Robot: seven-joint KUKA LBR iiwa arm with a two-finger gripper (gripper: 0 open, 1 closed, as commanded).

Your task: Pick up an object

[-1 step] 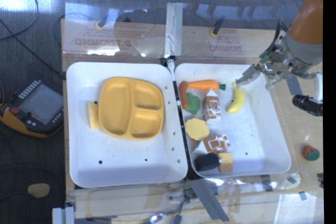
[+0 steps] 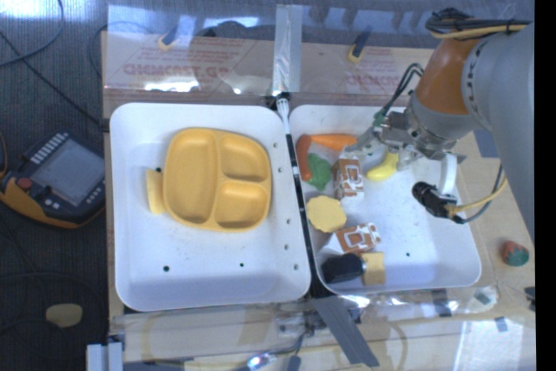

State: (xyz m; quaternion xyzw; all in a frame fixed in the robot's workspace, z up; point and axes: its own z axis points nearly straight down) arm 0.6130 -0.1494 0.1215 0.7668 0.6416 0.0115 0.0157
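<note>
My gripper (image 2: 388, 145) hangs low over the far middle of the right bin (image 2: 434, 265), with the grey arm and its orange band (image 2: 445, 81) coming in from the right. Directly under its tip lies a small yellow banana-shaped piece (image 2: 383, 168); whether they touch is unclear. Just left of that stands a brown-and-white carton (image 2: 350, 176). An orange carrot (image 2: 332, 141) and a green piece (image 2: 318, 171) lie by the bin's left wall. Nearer the front are a yellow round piece (image 2: 325, 213), a second brown-and-white carton (image 2: 360, 235), a black item (image 2: 342, 268) and a yellow block (image 2: 374, 268).
The left bin (image 2: 139, 274) holds a yellow divided plate (image 2: 217, 178) with a pale yellow piece (image 2: 154, 191) at its left edge. A black cable loop (image 2: 434, 200) hangs off the wrist above the right bin's floor. A handheld pendant (image 2: 56, 178) lies on the floor at left.
</note>
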